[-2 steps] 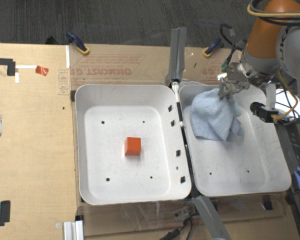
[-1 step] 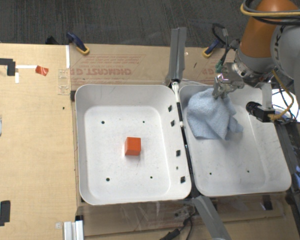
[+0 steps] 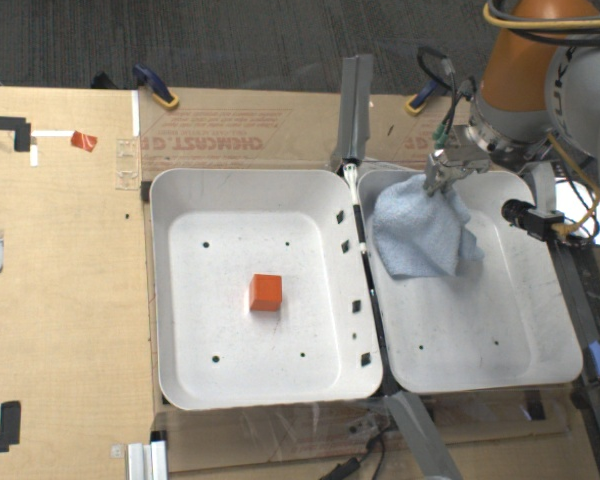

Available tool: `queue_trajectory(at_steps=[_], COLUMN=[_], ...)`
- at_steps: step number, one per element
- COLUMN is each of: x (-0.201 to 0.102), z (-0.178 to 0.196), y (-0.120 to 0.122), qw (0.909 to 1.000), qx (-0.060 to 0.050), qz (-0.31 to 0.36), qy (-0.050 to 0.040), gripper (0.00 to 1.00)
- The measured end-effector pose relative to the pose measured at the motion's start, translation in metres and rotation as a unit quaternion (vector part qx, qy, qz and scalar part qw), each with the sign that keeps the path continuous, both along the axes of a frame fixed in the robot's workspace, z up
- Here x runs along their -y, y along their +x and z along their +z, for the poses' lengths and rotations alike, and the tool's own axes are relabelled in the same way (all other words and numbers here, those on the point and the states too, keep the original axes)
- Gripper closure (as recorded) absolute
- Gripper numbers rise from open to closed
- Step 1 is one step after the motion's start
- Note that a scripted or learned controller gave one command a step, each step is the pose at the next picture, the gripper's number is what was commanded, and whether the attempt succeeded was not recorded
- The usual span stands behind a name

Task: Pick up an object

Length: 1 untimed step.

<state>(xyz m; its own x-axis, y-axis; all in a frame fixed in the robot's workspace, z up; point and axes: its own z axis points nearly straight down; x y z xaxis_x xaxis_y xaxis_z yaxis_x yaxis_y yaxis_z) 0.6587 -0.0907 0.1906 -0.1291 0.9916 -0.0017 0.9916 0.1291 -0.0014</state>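
Hanging cloth, gripper pinching its top corner.
Soft, light, limp; jaws closed on the bunched peak, rest draping right of the cube. Grip looks thin.

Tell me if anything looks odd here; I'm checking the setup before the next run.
The pale blue cloth hangs bunched from the gripper, its top corner pinched up while the rest drapes over the right bin near the divider. The orange block sits flat in the left bin. Nothing looks spilled or damaged.
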Motion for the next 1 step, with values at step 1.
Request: queue_trajectory(at_steps=[1], x=[-0.0014], z=[-0.0002], y=[-0.0002], qw=[1.0000], qx=[0.000], qz=[0.004], qy=[0.0001], gripper=[1.00])
